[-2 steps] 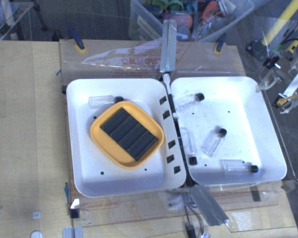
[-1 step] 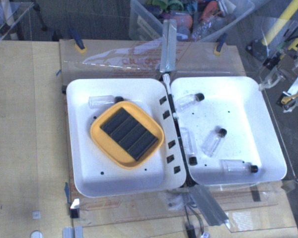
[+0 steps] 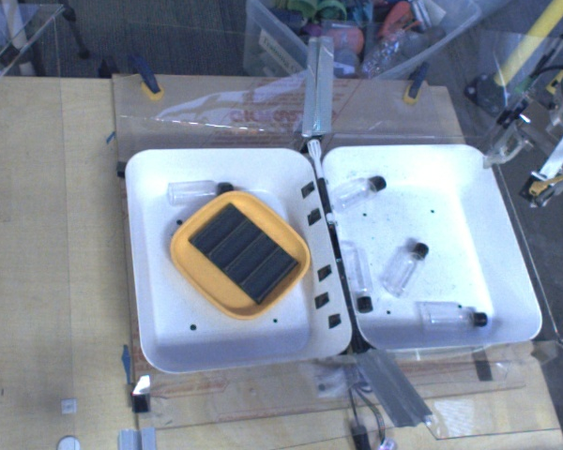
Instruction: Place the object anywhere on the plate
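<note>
A yellow plate (image 3: 192,251) with a dark ribbed centre lies tilted in the left bin (image 3: 150,336). One clear vial with a black cap (image 3: 192,192) lies just beyond the plate's far edge, touching or nearly touching it. Several more clear vials with black caps lie in the right bin (image 3: 507,251): one at the far left (image 3: 355,189), one in the middle (image 3: 401,270), one near the front right (image 3: 446,314), one along the divider (image 3: 354,268). My gripper (image 3: 507,142) hangs at the view's right edge, past the right bin's far right corner, away from every vial.
A clear tub of coloured toys (image 3: 357,12) stands behind the bins. A metal divider strip (image 3: 317,92) runs between the bins, with black clips along the middle wall. Wooden bench surface lies to the left.
</note>
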You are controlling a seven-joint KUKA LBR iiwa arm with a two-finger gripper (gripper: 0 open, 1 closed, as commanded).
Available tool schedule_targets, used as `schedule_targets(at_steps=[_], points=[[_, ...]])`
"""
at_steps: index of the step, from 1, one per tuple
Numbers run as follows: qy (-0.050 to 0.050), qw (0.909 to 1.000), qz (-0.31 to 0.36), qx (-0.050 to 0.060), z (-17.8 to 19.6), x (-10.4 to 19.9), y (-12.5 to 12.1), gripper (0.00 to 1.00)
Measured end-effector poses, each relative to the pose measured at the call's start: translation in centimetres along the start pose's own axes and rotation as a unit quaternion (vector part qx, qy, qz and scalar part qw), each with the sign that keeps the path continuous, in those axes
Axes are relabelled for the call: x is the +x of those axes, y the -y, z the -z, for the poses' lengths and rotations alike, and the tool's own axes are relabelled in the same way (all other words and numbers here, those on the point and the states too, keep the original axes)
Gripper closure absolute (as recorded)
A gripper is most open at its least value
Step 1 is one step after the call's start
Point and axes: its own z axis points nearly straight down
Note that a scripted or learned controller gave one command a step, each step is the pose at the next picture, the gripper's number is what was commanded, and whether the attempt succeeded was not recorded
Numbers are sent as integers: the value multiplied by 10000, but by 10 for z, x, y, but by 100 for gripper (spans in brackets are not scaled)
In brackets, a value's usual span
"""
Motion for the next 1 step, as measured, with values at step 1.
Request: schedule_targets(at_steps=[1], points=[[0, 9999, -107, -1, -13, 6, -8, 0]])
